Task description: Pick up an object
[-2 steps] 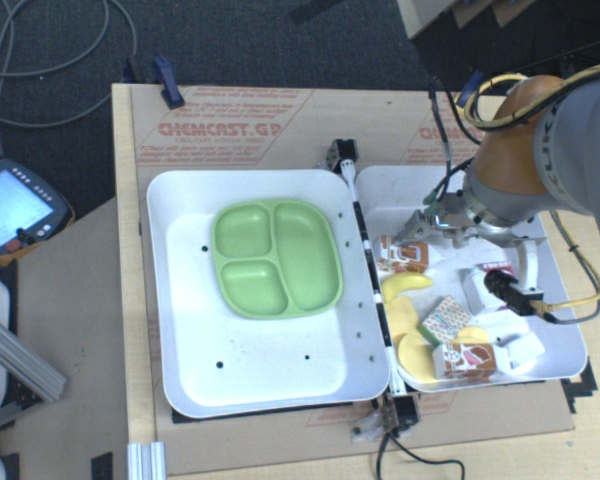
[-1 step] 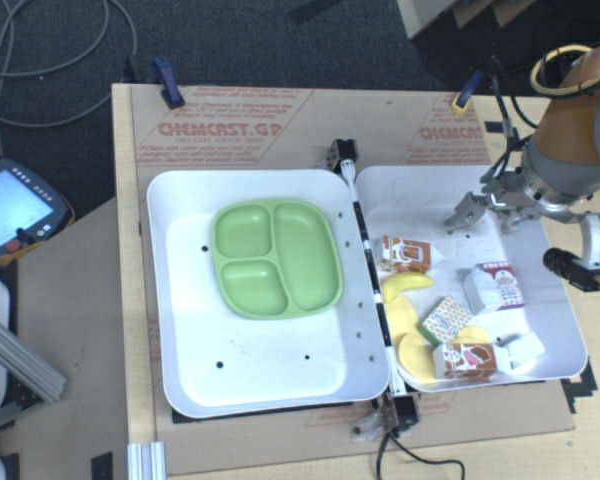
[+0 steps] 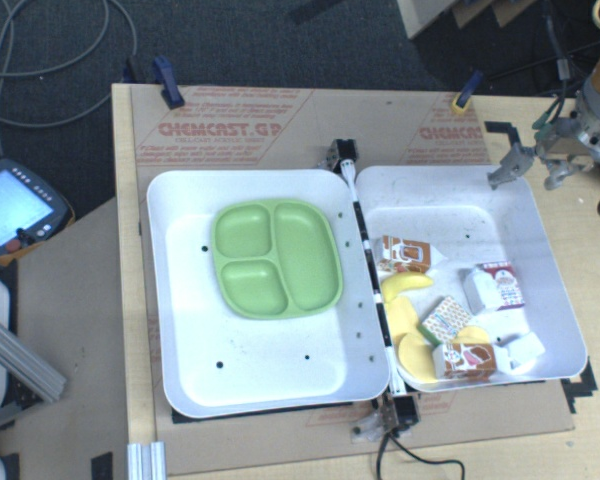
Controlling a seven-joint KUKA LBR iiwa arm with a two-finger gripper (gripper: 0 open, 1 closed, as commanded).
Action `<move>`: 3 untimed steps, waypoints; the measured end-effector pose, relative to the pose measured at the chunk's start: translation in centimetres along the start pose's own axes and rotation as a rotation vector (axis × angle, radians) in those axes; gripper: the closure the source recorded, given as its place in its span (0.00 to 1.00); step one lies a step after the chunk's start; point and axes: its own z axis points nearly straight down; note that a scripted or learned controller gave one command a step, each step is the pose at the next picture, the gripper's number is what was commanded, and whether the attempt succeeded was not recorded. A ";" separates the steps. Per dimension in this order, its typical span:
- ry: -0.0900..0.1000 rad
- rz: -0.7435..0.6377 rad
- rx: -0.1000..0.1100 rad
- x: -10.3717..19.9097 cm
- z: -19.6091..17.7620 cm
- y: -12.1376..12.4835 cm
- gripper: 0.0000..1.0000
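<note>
The arm reaches in at the upper right edge of the view, with little more than its wrist end in sight. Its gripper (image 3: 528, 165) hangs there with two grey fingers (image 3: 507, 166) spread apart, pointing down and leftward, with nothing between them.

Two white bins sat side by side on the bench. Left bin (image 3: 180, 358) held a green tray (image 3: 277, 258) w/ three compartments. Right bin (image 3: 540, 258) held a cluster toward its near-left: carton (image 3: 405, 255), banana (image 3: 405, 285), yellow pieces (image 3: 410, 343), checkered packet (image 3: 446, 319), brown carton (image 3: 467, 359), white box (image 3: 494, 288), small white block (image 3: 525, 351). Gripper (image 3: 530, 165) hung over the right bin's far-right corner, fingers apart, nothing betw. them.
</note>
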 end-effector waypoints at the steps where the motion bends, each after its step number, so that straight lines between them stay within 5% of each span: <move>1: 0.003 -0.002 0.004 6.2 6.4 -2.7 0.00; 2: 0.003 -0.001 0.004 12.2 11.8 -4.0 0.00; 3: 0.003 0.001 0.003 12.8 12.7 -8.0 0.00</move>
